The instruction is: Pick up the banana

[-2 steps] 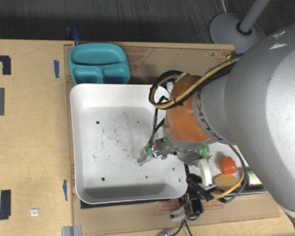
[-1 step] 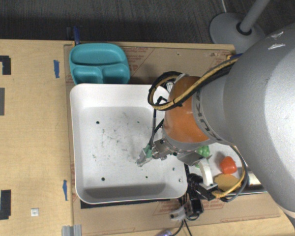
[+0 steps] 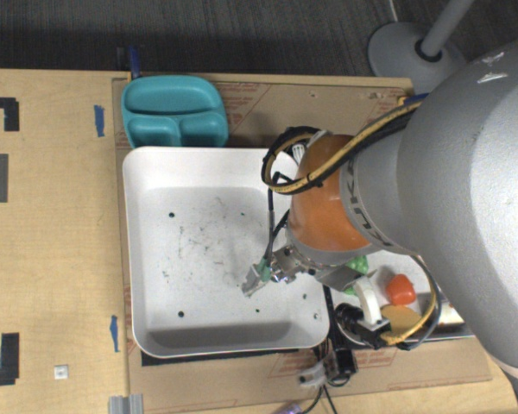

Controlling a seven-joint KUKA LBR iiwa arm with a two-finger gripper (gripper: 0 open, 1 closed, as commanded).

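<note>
Right bin contents: an orange piece (image 3: 401, 289), a green piece (image 3: 358, 266) and a white piece (image 3: 369, 301) show beneath the arm (image 3: 453, 171).
Banana: probably the dull yellow-tan shape (image 3: 403, 318) just beside the orange piece, in the right bin; it is mostly covered, so I cannot be sure.
Gripper (image 3: 261, 277): low over the left bin (image 3: 138, 231), near its right wall, well apart from the tan shape.
Grip state: too small and cluttered to tell whether spread or pressed together; nothing is seen held.
Handling, as judged: light, soft-skinned, curved and liable to roll or bruise; take it across the middle of the curve, with gentle pressure.
Risk: neighbouring pieces crowd the approach.
Far side: a teal divided tray (image 3: 174, 110) sits beyond the left bin.
</note>
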